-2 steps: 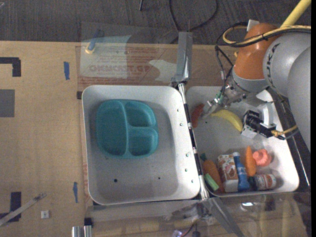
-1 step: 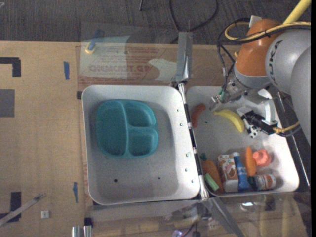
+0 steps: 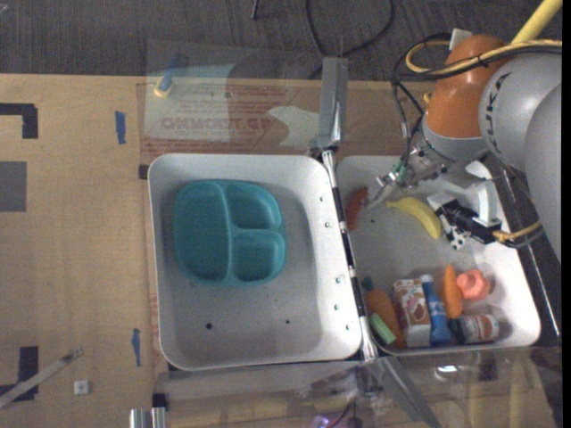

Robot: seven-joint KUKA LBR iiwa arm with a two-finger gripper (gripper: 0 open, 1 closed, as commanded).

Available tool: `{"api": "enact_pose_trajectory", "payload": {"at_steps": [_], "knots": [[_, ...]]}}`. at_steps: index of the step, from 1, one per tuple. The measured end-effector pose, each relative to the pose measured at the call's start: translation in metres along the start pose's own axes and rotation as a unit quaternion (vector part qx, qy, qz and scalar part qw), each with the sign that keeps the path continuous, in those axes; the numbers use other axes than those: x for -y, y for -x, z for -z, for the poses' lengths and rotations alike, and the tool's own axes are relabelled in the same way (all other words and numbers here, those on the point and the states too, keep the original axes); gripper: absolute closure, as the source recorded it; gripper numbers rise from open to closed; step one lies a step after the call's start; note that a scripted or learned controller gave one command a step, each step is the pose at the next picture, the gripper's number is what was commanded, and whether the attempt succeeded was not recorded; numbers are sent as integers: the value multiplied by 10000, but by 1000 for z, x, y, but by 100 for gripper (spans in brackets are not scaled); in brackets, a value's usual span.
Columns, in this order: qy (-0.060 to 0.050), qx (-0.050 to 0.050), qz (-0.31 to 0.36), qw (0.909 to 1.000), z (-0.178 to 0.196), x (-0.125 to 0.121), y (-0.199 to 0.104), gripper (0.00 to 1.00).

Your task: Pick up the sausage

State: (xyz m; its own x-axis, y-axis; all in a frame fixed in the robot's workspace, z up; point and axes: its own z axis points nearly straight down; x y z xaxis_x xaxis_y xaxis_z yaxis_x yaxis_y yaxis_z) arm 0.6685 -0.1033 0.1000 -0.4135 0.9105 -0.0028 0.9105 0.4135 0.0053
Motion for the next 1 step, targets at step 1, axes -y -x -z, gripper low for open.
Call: {"api": "enact_pose_trajectory", "payload": {"at_steps": [1], "knots": [[-6,9,-626,9980,63,54,52,0]]}}
